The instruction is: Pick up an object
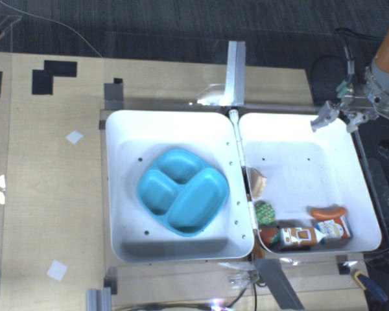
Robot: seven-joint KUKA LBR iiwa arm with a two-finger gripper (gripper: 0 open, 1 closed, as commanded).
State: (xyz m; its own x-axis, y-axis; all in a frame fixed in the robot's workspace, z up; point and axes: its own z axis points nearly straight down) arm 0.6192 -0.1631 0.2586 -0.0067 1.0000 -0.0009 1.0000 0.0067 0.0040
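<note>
Jaws spread wide, empty, over right bin (350, 173) rim.

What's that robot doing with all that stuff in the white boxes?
The robot arm's gripper hangs over the top right corner of the right bin, with nothing between its fingers. Its job is to pick something up. A ketchup bottle, a sausage, a green ball and a tan piece lie along the bin's near and left sides. A blue divided plate sits in the left bin.
</note>
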